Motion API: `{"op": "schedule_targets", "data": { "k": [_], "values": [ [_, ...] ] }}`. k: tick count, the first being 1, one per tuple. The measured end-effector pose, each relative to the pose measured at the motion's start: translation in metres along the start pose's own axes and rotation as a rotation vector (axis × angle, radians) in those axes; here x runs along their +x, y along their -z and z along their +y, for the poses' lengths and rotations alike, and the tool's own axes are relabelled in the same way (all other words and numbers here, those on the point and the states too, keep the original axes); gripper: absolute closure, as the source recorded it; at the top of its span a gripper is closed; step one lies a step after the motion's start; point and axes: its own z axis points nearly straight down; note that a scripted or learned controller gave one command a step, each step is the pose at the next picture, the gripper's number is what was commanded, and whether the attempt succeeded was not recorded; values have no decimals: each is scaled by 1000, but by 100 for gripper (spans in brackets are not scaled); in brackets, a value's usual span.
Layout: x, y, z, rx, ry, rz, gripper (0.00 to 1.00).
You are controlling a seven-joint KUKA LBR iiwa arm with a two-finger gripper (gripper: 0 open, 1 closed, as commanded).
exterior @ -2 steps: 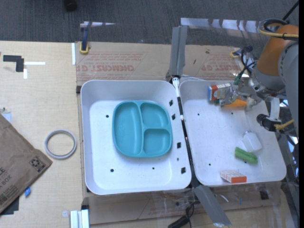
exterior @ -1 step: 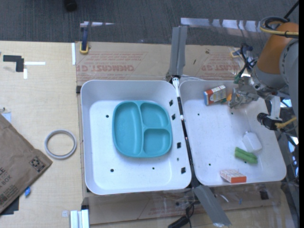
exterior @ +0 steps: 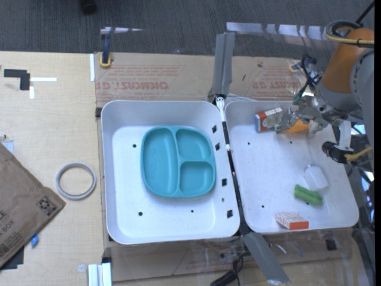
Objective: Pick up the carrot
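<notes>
Pale wooden bench (exterior: 47,118), right white bin (exterior: 268,177): carrot (exterior: 301,126) at its far side, just beside gripper (exterior: 290,122).
Probably light, stiff, slightly slippery; best pinched across the middle. Grip open or closed: cannot tell.

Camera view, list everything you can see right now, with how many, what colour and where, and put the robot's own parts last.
bins: two, white, side by side on the bench
divided plate: one, teal, middle of the left bin
small box: one, blue, white and red, far side of the right bin
carrot: one, orange, far side of the right bin, at the end effector
clear cup: one, translucent white, right part of the right bin
green piece: one, green, just below the cup
carton: one, orange and white, near edge of the right bin
tape ring: one, pale, on the bench left of the bins
end effector: one, grey, over the far right bin
arm: one, grey with orange band, from the right
</notes>
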Motion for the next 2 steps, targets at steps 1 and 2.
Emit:
{"op": "schedule_targets", "data": {
  "k": [1,2],
  "values": [
    [-11,-3,11,13,-32,12,0],
    [-14,5,8,27,-34,10,100]
  ]
}}
